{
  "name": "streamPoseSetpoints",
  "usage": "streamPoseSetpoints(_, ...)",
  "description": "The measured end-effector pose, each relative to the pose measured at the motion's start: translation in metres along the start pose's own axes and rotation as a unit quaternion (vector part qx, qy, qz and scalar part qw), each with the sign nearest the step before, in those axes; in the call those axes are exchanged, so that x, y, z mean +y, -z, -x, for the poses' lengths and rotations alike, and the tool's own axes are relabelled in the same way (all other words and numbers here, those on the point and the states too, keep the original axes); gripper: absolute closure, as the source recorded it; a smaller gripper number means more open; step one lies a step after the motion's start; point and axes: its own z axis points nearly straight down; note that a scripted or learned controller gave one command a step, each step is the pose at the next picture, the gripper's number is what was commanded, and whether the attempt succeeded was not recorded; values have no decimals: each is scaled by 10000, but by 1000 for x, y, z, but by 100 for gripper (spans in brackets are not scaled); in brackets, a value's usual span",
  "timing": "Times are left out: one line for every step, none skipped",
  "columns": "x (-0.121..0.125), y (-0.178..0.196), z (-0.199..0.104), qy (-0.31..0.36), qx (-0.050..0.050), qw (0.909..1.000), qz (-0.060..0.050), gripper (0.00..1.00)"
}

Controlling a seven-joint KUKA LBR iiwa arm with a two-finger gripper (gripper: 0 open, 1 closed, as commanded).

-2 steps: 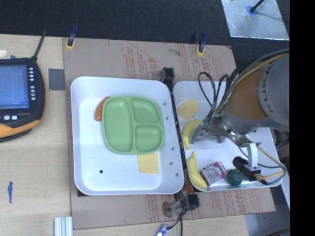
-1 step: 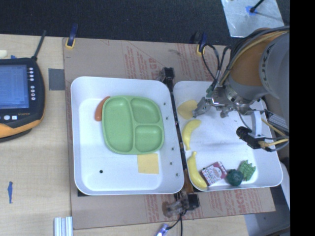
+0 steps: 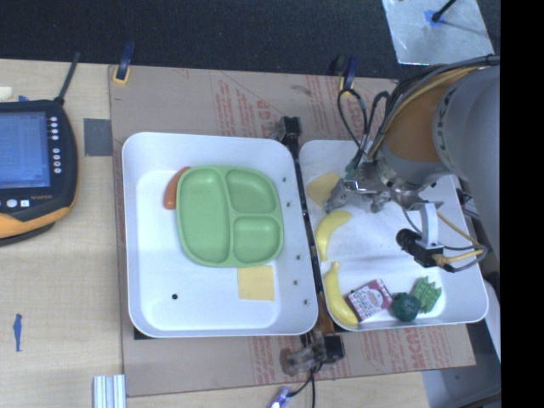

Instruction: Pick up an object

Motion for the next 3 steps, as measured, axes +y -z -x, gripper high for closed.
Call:
streamPoseSetpoints(33,-5,-2,-12,3,10000,12,0)
streamPoseSetpoints(52,-9,29,-17,1,10000,15,0)
streamPoseSetpoints(52,2,29,9,-3,10000,9,100)
